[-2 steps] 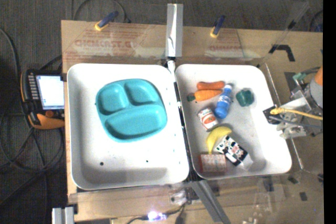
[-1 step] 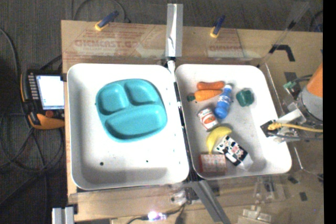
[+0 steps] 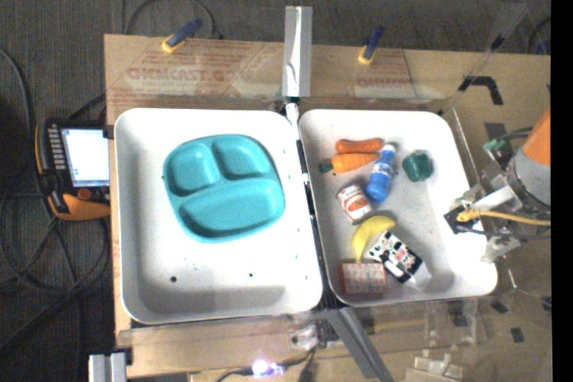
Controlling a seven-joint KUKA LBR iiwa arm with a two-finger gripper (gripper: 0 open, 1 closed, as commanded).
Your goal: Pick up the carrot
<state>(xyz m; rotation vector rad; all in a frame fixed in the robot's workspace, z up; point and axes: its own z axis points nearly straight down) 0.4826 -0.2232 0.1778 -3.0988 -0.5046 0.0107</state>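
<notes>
Lying untouched in the right bin (image 3: 448,134), near its far wall: the carrot (image 3: 353,162), just beside an orange sausage-like piece (image 3: 360,145) and touching a blue bottle (image 3: 381,174). Hovering over that bin's right rim, well apart from the carrot: the gripper (image 3: 488,224), finger state impossible to tell. Nothing being held; reaching, closing and lifting all remaining. Sitting in the left bin (image 3: 134,282): a teal divided plate (image 3: 226,185). Showing faint reddish lettering on the board (image 3: 179,74) behind, too blurred for reading.
</notes>
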